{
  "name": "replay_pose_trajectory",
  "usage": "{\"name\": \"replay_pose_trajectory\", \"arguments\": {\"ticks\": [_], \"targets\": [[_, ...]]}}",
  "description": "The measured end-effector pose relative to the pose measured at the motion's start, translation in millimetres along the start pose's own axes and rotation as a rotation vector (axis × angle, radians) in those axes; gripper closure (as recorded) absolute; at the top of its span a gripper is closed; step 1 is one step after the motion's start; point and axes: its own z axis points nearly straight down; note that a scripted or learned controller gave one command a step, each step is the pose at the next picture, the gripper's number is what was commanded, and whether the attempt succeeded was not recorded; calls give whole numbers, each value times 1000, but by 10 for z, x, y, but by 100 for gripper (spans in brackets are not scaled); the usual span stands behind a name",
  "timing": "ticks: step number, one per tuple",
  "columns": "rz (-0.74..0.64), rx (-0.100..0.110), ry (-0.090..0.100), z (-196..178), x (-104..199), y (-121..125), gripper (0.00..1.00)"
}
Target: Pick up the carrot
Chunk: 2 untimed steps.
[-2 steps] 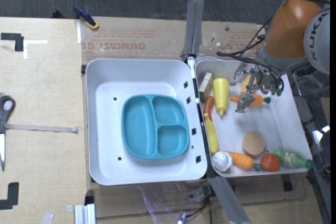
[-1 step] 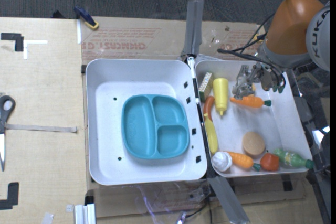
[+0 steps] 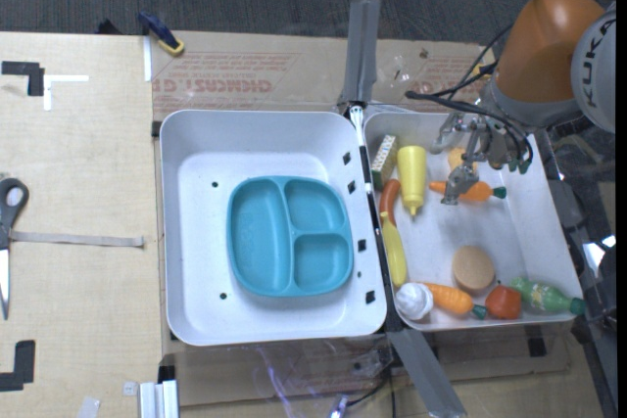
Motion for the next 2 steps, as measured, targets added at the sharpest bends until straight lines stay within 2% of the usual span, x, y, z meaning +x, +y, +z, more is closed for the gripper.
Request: {"name": "replay_pose_trajectory", "arguments": {"ticks": [1,2], "targets": [[124,0,4,307,-3,-609,0],[120,2,-4,190,-27,-601,100]]}}
